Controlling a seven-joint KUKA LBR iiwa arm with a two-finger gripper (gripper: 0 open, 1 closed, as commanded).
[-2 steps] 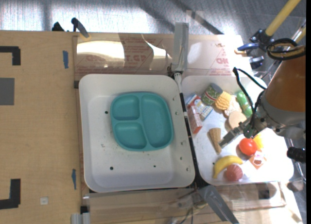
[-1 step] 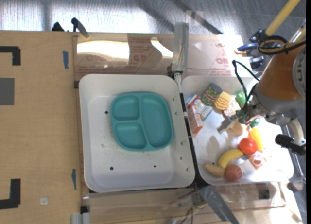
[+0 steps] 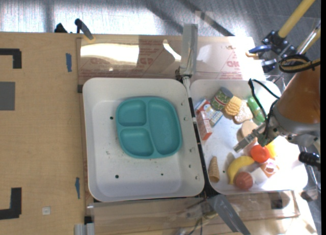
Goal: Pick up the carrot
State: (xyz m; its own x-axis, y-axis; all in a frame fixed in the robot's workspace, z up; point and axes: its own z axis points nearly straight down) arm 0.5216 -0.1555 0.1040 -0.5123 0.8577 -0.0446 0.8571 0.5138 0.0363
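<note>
Hovering at three o'clock in the right bin (image 3: 290,178), the gripper (image 3: 254,139) hangs above a tomato (image 3: 260,153); its jaw state I cannot tell.

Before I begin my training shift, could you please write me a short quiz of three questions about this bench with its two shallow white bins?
1. True or false: the yellow toy banana lies in the left shallow white bin.
2. How many compartments does the teal divided plastic plate have? A) two B) three C) five
3. Fill the gap: the grey arm's gripper is over the ___ shallow white bin.

Key
1. False. The banana lies in the right shallow white bin, among other toy foods.
2. B.
3. Right.
</note>
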